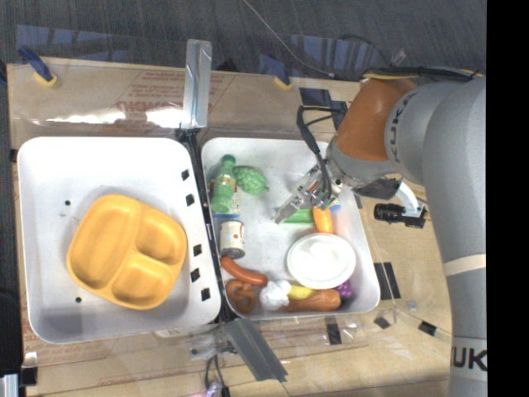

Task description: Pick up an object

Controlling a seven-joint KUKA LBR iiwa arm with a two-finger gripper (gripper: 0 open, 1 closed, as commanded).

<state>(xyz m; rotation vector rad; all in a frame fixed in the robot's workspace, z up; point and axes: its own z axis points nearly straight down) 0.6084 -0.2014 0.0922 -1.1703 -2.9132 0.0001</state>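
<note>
The gripper (pixel 295 208) hangs low in the right bin (pixel 263 151), tilted toward the bin's middle, just beside a small green piece (pixel 302 217) and an orange carrot-like toy (pixel 323 219). Its metal fingers seem to stand a little apart with nothing between them, though the view is too coarse here to be sure, so I would not call it either way.

No single object is named for the pick; the candidates all lie in the right bin: a green bottle (pixel 223 190), a leafy green toy (pixel 249 179), a small can (pixel 232 238), a sausage (pixel 243 270), a white bowl (pixel 321 260) and a bread-like roll (pixel 313 299) along the near wall. The left bin (pixel 50 160) holds a yellow divided tray (pixel 126 250).

The main risk is crowding. The green piece, the carrot and the bowl's rim sit almost touching, so a descending finger could land on top of one thing and push it aside instead of straddling it. The carrot lies near the right wall (little room for a finger on that side), and a slanted approach could scrape the bin. Small rounded toys may also squirt out as the jaws close.

The can and bottle carry labels, but nothing on them can be read. The letters "UK" (pixel 469 357) show on the arm at lower right, and faint reddish print on the tabletop (pixel 157 89) behind the bins is illegible.
</note>
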